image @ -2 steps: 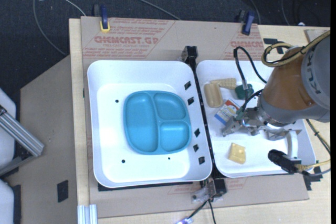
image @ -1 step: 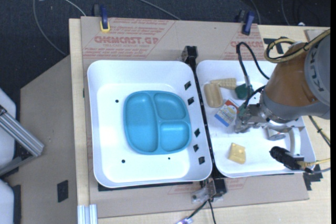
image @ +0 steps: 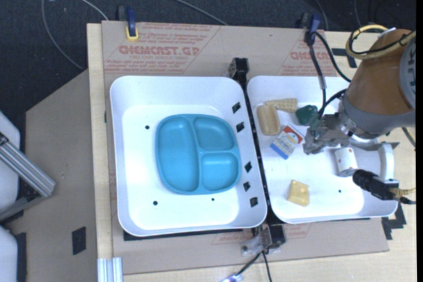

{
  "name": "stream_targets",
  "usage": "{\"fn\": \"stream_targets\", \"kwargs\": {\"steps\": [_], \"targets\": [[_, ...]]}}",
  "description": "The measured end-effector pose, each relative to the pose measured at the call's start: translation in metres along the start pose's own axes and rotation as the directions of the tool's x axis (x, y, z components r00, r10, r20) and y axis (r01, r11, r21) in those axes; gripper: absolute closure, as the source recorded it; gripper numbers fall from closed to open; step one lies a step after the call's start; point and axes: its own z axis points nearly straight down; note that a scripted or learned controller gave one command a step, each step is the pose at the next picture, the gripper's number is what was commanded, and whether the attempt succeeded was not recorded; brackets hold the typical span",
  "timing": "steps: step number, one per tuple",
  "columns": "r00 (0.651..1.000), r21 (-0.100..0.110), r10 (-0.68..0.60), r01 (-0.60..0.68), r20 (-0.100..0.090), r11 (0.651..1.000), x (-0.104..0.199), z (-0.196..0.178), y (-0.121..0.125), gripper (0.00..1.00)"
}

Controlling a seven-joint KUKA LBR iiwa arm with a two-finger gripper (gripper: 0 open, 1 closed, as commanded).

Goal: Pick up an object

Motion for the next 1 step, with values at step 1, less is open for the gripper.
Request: {"fn": "stream_targets", "kwargs": {"steps": [1], "targets": [[1.0, -0.003, 0.0, 0.0, 0.0, 1.0, 0.0, -0.0537, 0.0016, 1.0]]}}
